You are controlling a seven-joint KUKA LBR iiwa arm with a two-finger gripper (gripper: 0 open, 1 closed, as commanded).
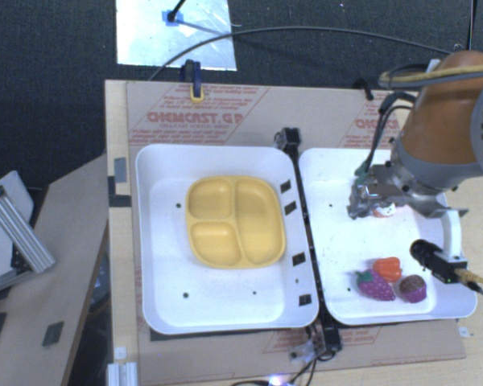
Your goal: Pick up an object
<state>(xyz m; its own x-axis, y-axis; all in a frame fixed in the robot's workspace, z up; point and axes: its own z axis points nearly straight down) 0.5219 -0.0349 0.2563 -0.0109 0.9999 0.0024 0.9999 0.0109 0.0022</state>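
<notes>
Metal tool (369, 202) is seen low in right bin (338, 296); finger state can't be told. Small white-red obj. (383, 210) lies just beside it. Glossy orange pepper (389, 268), bumpy purple grapes (375, 285), round maroon piece (412, 289) sit nearer front. Yellow 3-compartment plastic plate (233, 220) rests in left bin (161, 296).

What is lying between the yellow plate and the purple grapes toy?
In the camera view, between the yellow plate and the purple grapes toy run the two bins' adjoining rims with black clips; otherwise bare white floor.
</notes>
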